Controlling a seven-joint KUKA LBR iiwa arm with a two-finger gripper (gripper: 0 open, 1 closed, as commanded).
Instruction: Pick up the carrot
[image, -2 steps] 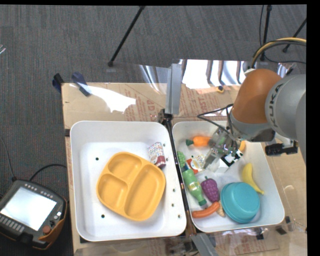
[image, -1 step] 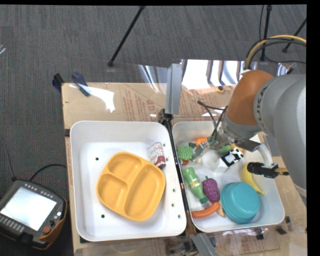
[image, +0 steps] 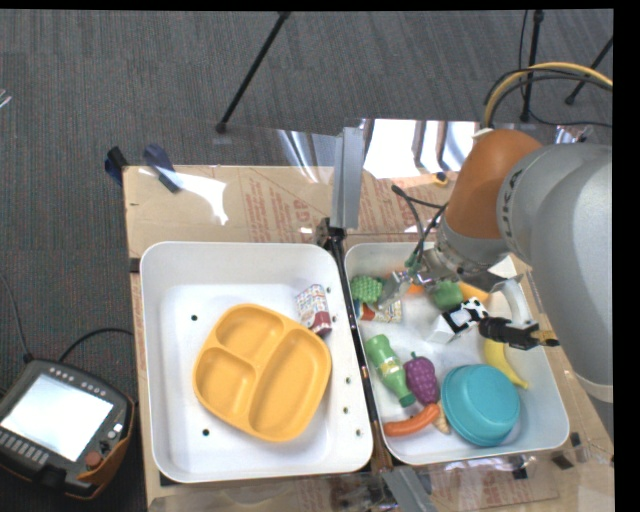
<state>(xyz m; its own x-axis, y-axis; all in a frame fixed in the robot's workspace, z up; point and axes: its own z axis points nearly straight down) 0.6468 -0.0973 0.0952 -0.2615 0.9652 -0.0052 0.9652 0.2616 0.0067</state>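
The carrot (image: 410, 423) is orange and lies along the front wall of the right bin (image: 556, 415), between the purple grapes (image: 423, 376) and the bin's front edge, just left of the teal bowl (image: 482, 403). My gripper (image: 398, 290) hangs low over the back left part of the right bin, beside a green leafy vegetable (image: 365, 288). It is well behind the carrot, with the green bottle (image: 386, 364) and the grapes lying between them. Nothing of the carrot touches the gripper.
A yellow banana (image: 503, 362), a black-and-white item (image: 462, 318) and a green piece (image: 445, 294) crowd the right bin under the arm. The left bin (image: 165, 300) holds a yellow divided plate (image: 262, 372) and a small can (image: 315, 308).
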